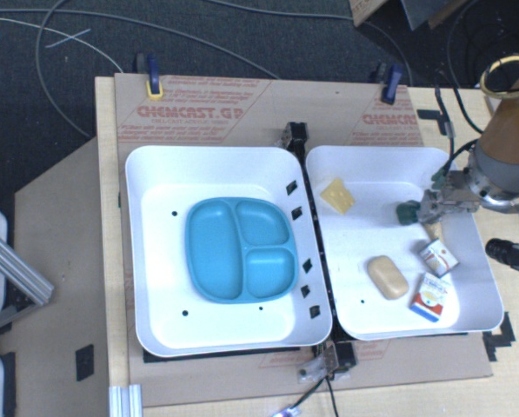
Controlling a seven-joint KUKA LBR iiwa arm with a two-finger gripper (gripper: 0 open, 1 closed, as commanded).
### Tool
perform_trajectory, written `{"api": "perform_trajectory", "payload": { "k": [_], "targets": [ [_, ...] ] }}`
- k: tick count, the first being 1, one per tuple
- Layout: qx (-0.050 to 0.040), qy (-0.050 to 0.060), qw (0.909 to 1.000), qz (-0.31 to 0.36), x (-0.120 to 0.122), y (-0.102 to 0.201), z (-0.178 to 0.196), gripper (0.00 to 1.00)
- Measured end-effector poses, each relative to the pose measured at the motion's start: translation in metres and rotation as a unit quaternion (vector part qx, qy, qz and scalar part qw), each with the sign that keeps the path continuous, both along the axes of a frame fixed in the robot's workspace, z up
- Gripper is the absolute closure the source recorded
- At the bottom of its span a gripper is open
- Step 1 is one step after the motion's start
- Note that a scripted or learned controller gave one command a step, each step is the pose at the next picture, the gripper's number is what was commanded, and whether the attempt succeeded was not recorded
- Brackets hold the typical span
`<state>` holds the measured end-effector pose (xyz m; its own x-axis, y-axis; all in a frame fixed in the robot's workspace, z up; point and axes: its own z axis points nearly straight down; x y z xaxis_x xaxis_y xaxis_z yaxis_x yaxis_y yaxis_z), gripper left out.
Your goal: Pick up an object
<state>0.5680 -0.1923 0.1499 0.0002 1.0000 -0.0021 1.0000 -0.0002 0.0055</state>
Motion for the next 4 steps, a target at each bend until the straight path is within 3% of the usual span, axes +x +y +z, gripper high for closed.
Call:
{"api": "perform_trajectory", "payload": {
  "k": [1, 2, 4],
  "targets": [
    [0.0001, 0.0, 1.0, 0.001, -0.002, 0.005, 0.063, 1.0],
    [0.0007, 0.001, 1.0, 0.001, -0.001, 0.005, 0.077, 1.0],
    [0.0029, 0.004, 1.0, 0.003, 0.01, 0.107, 0.061, 1.0]
  ]
}}
